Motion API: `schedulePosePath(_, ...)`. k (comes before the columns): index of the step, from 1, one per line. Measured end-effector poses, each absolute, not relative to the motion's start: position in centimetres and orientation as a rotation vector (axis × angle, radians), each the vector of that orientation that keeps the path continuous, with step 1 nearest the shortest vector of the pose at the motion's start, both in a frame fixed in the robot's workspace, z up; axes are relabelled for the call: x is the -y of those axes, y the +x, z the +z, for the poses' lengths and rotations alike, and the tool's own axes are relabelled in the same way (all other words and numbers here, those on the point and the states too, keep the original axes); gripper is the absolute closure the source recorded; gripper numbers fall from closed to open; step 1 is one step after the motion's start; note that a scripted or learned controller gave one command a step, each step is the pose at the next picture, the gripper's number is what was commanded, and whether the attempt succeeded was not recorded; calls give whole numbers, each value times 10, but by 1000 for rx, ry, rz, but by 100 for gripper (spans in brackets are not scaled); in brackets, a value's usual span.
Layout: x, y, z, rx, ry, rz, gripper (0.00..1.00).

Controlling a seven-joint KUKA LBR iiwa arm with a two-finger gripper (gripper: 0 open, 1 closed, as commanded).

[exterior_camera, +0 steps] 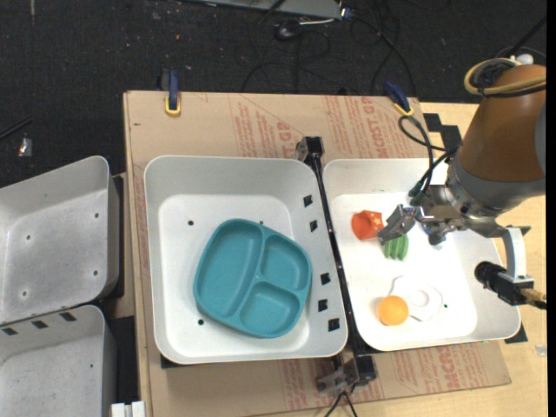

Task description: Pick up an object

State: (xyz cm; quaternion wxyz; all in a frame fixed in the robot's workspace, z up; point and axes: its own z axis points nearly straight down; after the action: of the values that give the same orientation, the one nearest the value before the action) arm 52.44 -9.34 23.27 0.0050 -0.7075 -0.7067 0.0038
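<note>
- Dark, speckled flooring surrounds a cardboard-topped bench (234, 120) that carries two shallow white bins side by side.
- Lying in the left bin (165, 176) is a teal divided plate (252, 278), well apart from the arm.
- Resting in the right bin (360, 176) are a red piece (367, 224) at the far left, a green piece (398, 248) just beside it, and nearer the camera an orange ball (393, 310) touching a flat white fried-egg shape (424, 302).
- Reaching in from the right, the arm places its gripper (401, 221) directly over the far end of the green piece; whether its jaws are spread or pressed together I cannot tell, as they blur into dark metal.
- By my reading, the step in hand is the approach or the grasp itself on the green piece, which looks like the chosen object; nothing shows it lifted off the bin floor.
- Its long axis runs roughly near-to-far, tilted slightly, with the far end tucked under the gripper and the near end pointing toward the egg shape.
- The next move likely calls for the jaws to close across the narrow width, square to that axis, then a straight lift clear of the red piece.
</note>
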Motion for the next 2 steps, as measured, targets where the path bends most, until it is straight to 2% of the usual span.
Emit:
schedulePosePath(1, 93, 527, 238, 2222, -2220, 1, 0)
schedulePosePath(2, 94, 531, 175, 2217, -2220, 6, 0)
